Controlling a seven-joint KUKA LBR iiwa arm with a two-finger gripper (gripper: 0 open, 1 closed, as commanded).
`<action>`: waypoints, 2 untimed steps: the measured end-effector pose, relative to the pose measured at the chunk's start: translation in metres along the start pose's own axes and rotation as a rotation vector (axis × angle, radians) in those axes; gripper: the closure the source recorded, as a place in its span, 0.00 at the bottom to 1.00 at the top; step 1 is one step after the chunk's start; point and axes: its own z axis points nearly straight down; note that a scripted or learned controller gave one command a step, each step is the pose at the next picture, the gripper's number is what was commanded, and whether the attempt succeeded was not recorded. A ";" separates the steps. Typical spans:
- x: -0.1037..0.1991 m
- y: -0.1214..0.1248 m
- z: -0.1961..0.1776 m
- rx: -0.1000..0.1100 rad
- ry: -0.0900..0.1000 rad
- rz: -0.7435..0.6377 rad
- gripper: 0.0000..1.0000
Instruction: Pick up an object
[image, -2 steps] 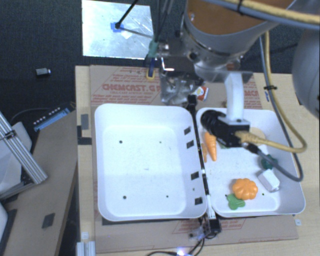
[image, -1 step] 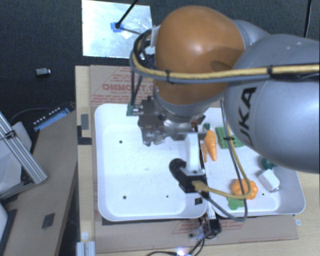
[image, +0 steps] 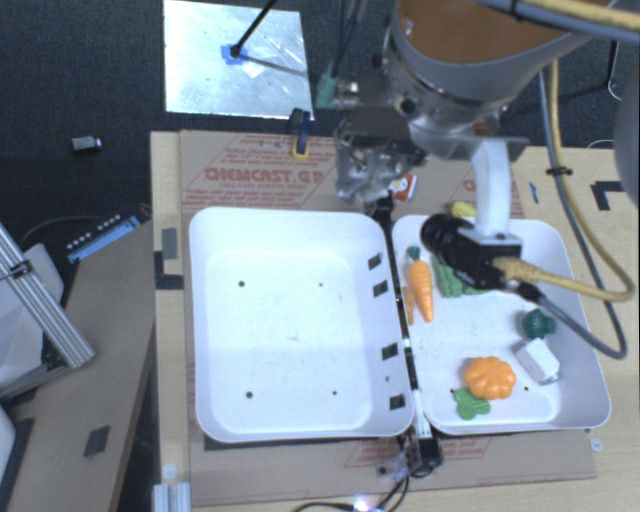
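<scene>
The right bin (image: 575, 400) holds several items. An orange carrot (image: 421, 290) lies near its left wall, with a green piece (image: 450, 284) beside it. An orange pumpkin (image: 489, 378) and a green leafy piece (image: 468, 404) sit toward the front. A white block (image: 537, 360) and a dark green item (image: 538, 323) are at the right, and a yellow item (image: 462, 211) is at the far rim. My gripper (image: 368, 190) hangs over the far edge where the two bins meet, above all the items. A small red and white thing (image: 404, 187) shows beside it, and whether it is held is unclear.
The left bin (image: 290, 330) lies beside the right one, with a hinged divider (image: 400, 310) between them. A black unit with a yellow cable (image: 470, 256) juts from the arm over the right bin's far part. A blue and yellow clamp (image: 299, 135) stands on the cardboard behind.
</scene>
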 end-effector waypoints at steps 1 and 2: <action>0.028 -0.004 0.119 0.029 -0.013 -0.004 1.00; 0.007 0.000 0.003 0.006 -0.003 -0.001 1.00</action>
